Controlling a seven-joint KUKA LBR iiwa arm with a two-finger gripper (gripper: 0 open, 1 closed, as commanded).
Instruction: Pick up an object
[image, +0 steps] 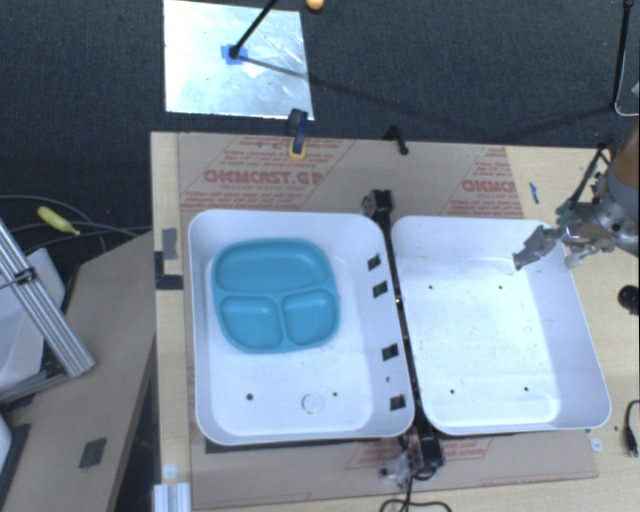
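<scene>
My gripper (550, 247) hangs over the right bin's (500, 400) far corner, fingers spread with nothing between them. The blue tray (275, 295) lies in the left bin (300, 415), well apart. Its low, smooth rim could slip my pinch.

The brown board (420, 165) under the two bins carries red print, reading "CHEMCAST GP" near its far left corner, with the same red print repeated near its far right corner, too slanted to read fully.

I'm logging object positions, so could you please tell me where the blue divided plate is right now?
The blue divided plate lies flat in the left white bin, toward its upper left, far from the claw above the right bin.
</scene>
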